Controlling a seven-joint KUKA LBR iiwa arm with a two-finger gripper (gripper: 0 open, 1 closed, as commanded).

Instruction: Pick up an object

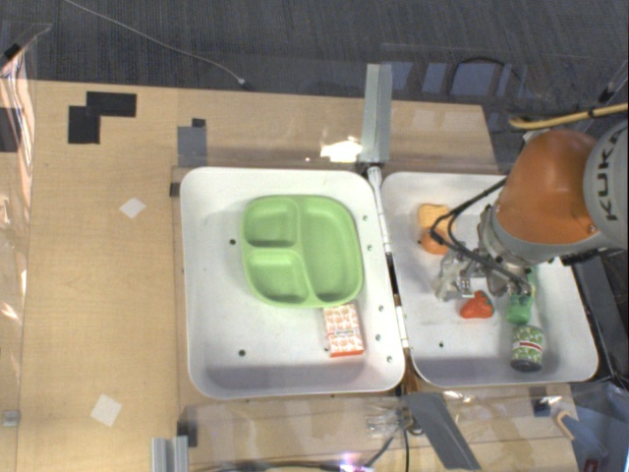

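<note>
A: What do you see from your overhead camera?

B: You've got the gripper (470,285) low in the right bin (570,362), just above a red toy (477,307); its grip state I can't tell. Your green divided plate (300,251) sits in the left bin (211,293).

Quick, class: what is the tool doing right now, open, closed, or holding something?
Tool: cannot be told; it hangs over the right bin, just above the red object.
</note>
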